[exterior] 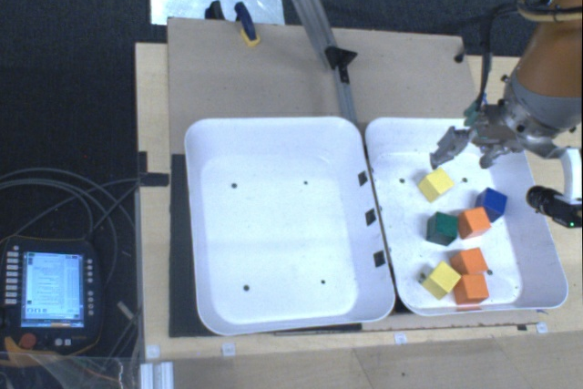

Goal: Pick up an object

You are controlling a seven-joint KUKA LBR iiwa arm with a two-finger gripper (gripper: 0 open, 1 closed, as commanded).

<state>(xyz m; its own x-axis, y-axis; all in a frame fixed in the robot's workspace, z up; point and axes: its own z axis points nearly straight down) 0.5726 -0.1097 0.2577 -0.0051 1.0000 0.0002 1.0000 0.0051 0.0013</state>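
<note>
Tan bench (273, 77), two white bins (282, 223), fingers (469, 148) spread wide above yellow cube (435, 185), no legible writing.

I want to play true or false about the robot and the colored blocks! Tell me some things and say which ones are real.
1. All the blocks sit in the right bin. True.
2. There are two green blocks. False: there is one green block.
3. The blue block is beside an orange block. True.
4. The gripper is holding a yellow block up in the air. False: its fingers are open and nothing is between them; the nearest yellow block lies on the bin floor below it.
5. There are three orange blocks. True.
6. The left bin has a red ball in it. False: no ball is there.
</note>
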